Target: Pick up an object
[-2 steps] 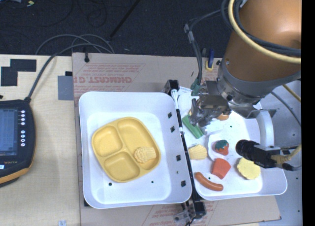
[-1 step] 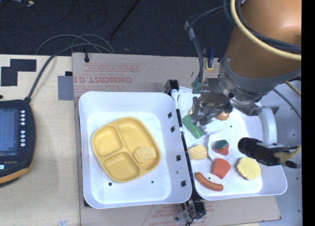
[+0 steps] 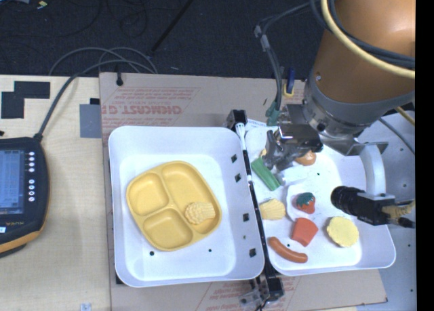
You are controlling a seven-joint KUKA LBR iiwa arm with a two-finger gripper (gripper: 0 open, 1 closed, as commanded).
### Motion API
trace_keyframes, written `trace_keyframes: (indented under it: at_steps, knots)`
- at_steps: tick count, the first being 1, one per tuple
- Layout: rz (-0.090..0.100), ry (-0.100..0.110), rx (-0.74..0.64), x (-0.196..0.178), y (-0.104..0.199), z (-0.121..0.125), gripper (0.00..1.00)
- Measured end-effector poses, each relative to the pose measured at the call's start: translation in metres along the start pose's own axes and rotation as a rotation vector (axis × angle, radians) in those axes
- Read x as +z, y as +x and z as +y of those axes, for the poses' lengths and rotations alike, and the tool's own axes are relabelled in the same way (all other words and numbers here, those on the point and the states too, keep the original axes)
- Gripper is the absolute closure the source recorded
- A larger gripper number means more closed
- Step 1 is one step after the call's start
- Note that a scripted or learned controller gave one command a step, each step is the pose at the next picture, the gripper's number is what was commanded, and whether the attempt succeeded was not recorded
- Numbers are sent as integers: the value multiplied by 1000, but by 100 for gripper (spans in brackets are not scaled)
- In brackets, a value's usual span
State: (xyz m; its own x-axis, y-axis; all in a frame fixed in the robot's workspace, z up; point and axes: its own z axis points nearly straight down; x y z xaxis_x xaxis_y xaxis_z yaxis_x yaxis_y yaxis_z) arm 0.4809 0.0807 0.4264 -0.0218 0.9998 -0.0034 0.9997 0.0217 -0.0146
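The green piece (image 3: 266, 173), a longish block that I take for a toy vegetable, lies in the right bin (image 3: 380, 262), close against that bin's left wall and toward its far left corner. Its long axis runs on a slant, from the upper left near the wall down toward the bin's middle. It sits directly under and a touch to the left of my pincer (image 3: 276, 156), so the approach I need is almost straight down, with little sideways travel left. My fingers hang just above its upper end, perhaps already touching it; from this slanted view I cannot tell which, and I cannot tell how wide the fingers stand or whether anything is between them, since the dark wrist hardware covers them. I would not claim a hold on anything. Just to the right of my pincer, near the bin's far edge, lies a small orange piece (image 3: 306, 158), close enough that I judge it could be nudged if I drift right. Toward the near edge of the same bin lie a pale yellow piece (image 3: 272, 209), a red and green round piece (image 3: 305, 202), a red block (image 3: 304, 230), a sausage (image 3: 287, 249) and a yellow round piece (image 3: 342, 231), all well clear of me. In the left bin (image 3: 129, 249) a yellow divided tray (image 3: 152, 194) holds a corn cob (image 3: 199, 213), far from my reach for now.
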Motion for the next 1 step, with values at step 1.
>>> trace_keyframes:
  at_steps: [1]
  knots:
    - [-1,4,-10,-9,1,0,100]
